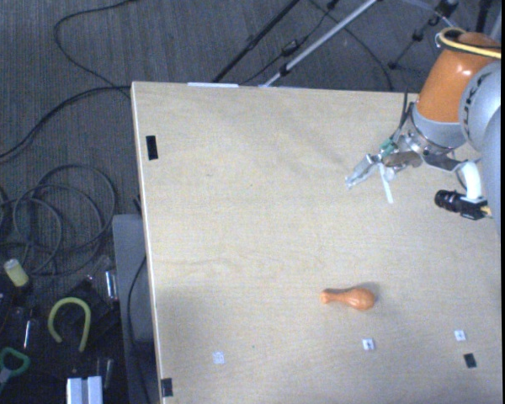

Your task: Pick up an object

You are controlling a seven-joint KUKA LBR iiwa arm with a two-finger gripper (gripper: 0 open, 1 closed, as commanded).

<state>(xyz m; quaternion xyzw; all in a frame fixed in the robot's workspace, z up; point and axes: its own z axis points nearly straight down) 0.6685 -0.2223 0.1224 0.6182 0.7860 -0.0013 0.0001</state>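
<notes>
An orange, gourd-shaped object (350,298) lies on its side on the pale wooden bench top (252,209), toward the lower right. My gripper (370,188) hangs over the upper right of the bench, well above and slightly right of the orange object in the picture. Its two thin fingers (354,178) are spread apart, open, with nothing between them. The grey arm with its orange band (450,91) comes in from the right edge.
Small black marks (151,147) and little white tags (368,343) dot the bench surface. A black fitting (459,200) sticks out from the arm at the right. Cables and tools (50,225) lie on the floor to the left, and stand legs (337,23) cross behind the bench.
</notes>
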